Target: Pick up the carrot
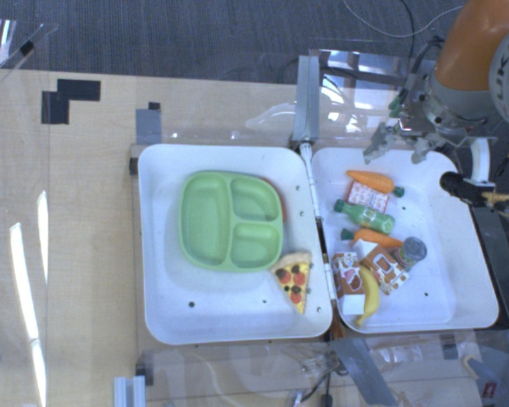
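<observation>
— Across the pale wooden tabletop [68,253] we see two shallow white bins side by side. What sits in the left bin [157,227]?

— We find a smooth green plate [229,220] with three compartments, and just beside its lower right corner a toy pizza slice [294,281] with red dots.

— And the right bin [467,261]?

— We count a crowded lot. The carrot [371,179], orange and tapered with a dark green end, lies near the bin's far edge. Just beside it sits a small red and white carton [366,197], then a green bottle [367,218], a second orange piece [377,238], a grey can [413,250], printed boxes [387,270] and a curved yellow banana [369,297].

— Where is the pincer [400,147]?

— We see it above the far edge of the right bin, near the carrot but apart from it, its grey metal fingers [378,145] spread apart with nothing between them.
</observation>
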Controlling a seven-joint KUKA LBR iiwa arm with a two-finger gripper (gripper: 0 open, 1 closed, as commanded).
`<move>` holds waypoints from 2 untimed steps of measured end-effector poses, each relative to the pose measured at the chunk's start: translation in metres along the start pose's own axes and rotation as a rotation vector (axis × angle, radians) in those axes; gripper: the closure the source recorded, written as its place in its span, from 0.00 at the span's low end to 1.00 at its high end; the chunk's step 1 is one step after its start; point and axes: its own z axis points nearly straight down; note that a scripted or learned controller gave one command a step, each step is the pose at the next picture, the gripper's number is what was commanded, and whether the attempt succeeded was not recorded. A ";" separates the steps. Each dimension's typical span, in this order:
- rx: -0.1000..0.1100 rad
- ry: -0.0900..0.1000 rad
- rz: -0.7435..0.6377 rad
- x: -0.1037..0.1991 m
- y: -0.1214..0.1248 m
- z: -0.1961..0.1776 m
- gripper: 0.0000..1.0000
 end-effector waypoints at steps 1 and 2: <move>0.000 -0.001 -0.025 -0.033 0.018 0.081 0.00; -0.021 -0.003 0.001 -0.046 0.024 0.134 0.00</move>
